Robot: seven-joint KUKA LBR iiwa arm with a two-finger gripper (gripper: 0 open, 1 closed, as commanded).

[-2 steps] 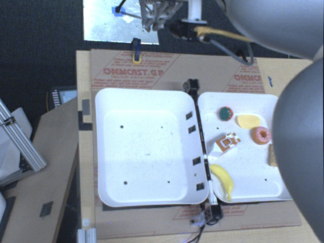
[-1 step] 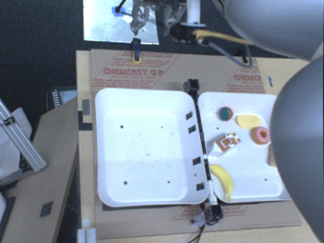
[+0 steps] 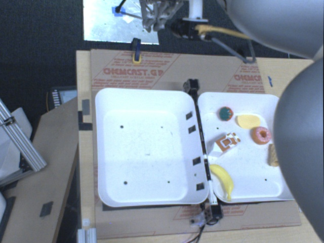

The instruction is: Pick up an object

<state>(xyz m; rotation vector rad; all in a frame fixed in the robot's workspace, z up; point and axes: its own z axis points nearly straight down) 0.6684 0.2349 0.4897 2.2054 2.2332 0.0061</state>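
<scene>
White left bin (image 3: 109, 103) first, then the gripper (image 3: 153, 15) high above its far edge, fingers close together with nothing between them. Right bin (image 3: 253, 186): banana (image 3: 223, 180), small orange toy (image 3: 227, 142), green ball (image 3: 226, 114), yellow piece (image 3: 248, 121), doughnut (image 3: 261, 135).

Smooth grey arm (image 3: 298, 115), yellow cable (image 3: 223, 32), and pale metal gripper (image 3: 154, 19).

Toys (image 3: 238, 135) crowding right bin (image 3: 253, 184)
</scene>
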